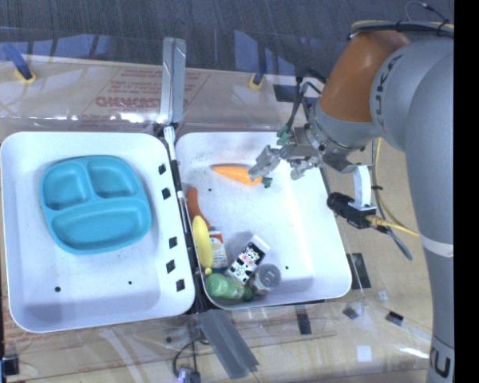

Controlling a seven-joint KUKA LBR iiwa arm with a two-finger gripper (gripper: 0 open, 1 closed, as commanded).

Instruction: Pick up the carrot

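Observation:
The orange carrot lies flat in the far part of the right bin, pointing left. My gripper hangs just right of it, low over the bin floor, with its fingers spread open. The left fingertip is close to the carrot's thick right end. Nothing sits between the fingers. The grey arm with its orange band reaches in from the right.
A yellow banana, a reddish stick, a green item, a black-and-white box and a small can crowd the right bin's near left corner. A blue divided plate lies in the left bin.

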